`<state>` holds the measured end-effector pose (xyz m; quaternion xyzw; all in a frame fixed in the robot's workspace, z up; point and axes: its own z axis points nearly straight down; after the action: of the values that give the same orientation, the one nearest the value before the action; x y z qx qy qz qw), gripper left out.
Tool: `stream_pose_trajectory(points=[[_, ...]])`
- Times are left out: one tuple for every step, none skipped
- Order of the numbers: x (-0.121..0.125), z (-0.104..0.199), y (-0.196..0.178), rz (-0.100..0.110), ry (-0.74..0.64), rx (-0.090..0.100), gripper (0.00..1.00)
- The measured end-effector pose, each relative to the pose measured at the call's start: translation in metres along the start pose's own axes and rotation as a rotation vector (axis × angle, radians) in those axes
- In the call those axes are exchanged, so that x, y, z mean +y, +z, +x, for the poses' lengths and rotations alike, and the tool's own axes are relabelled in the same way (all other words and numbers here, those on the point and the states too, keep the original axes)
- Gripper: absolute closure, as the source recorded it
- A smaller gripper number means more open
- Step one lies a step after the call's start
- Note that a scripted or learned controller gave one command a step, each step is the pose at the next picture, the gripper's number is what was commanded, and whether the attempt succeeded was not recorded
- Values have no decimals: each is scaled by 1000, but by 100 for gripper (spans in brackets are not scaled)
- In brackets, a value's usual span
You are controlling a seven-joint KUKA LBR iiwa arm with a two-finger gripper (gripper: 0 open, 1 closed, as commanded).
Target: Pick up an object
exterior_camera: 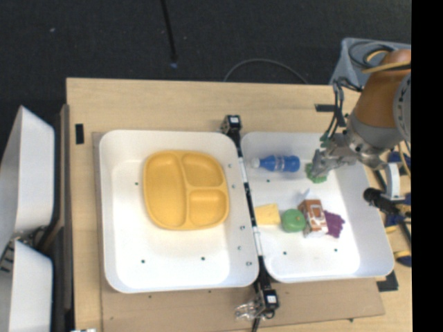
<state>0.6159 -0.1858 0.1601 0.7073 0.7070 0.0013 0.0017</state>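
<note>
1. Right bin (346,254) holds the candidate objects. A blue bottle (279,163) lies on its side near the bin's far left part, cap end toward the divider.
2. Nearer the front: a yellow block (267,214) just beside the divider, a green round piece (293,220) touching or almost touching its right side, then an orange-and-white packet (315,216) and a purple piece (334,223) bunched against each other.
3. A small green object (318,176) sits directly under my pincer (320,166) — it shows at the tip, right of the bottle.
4. Pincer state: cannot tell. The tip is dark and small from this camera; I cannot tell whether the green object is gripped or just lying beneath.
5. My arm (377,106) comes in from the right, orange band above the wrist, over the right bin's far right part.
6. Left bin (118,254) holds a yellow divided tray (185,189) with three compartments, roughly central — well apart from my pincer.
7. Both bins rest side by side on the wooden bench (152,102).
</note>
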Motion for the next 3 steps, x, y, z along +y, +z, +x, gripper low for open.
stream_pose_trajectory(points=[[1,-1,-52,-1,-2,-1,100],[-12,57,-63,3,-7,2,100],[-13,105,-76,2,-8,2,100]])
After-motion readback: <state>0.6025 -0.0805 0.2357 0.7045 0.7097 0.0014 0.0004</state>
